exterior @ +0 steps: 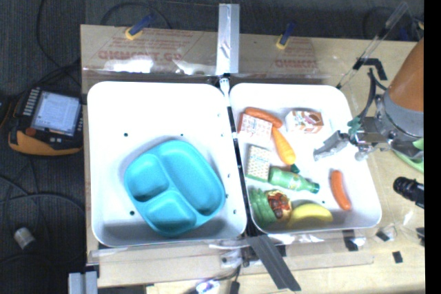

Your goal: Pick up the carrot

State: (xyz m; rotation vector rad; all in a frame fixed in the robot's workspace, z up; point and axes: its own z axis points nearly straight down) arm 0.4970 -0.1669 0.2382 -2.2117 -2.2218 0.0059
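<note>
The carrot [282, 145] is orange with a small green end. It lies slanted in the middle of the right bin [358, 122], between a checked packet and a green bottle. My gripper [344, 149] hangs over the right side of that bin, to the right of the carrot and well apart from it. Its two fingers are spread open with nothing between them.
Around the carrot lie a green bottle [293, 181], a banana [309, 215], two white packets [255, 125], a wrapped bun [304, 120] and two orange-red sausages [339, 189]. The left bin [110, 107] holds a blue divided plate [175, 186].
</note>
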